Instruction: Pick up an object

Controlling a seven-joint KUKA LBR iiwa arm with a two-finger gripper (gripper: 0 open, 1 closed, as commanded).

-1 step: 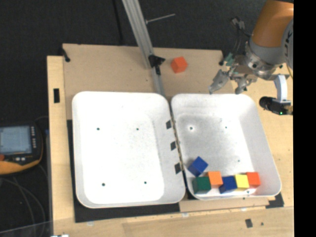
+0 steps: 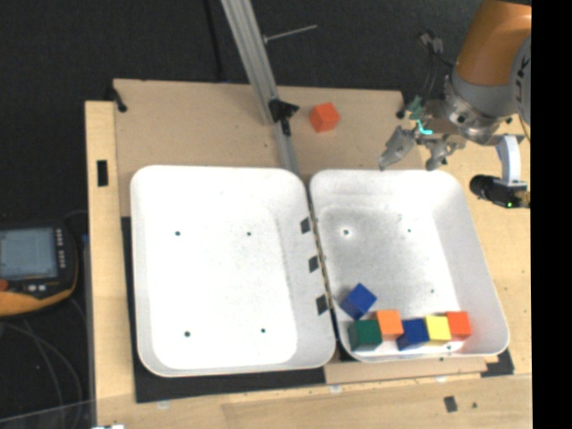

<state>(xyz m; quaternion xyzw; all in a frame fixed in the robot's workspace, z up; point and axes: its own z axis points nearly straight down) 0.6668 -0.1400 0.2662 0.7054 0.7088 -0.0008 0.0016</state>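
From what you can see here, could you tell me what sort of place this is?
Most likely a robotics lab test bench. A grey and orange arm's gripper hangs over two shallow white bins, small coloured blocks sit in the right one, and a handheld control pendant lies beside the bench.

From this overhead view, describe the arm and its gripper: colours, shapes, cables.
The arm has a broad orange band above a grey metallic wrist. The gripper has two slim grey fingers, with a small teal spot at its base. Thin dark cables loop beside the wrist.
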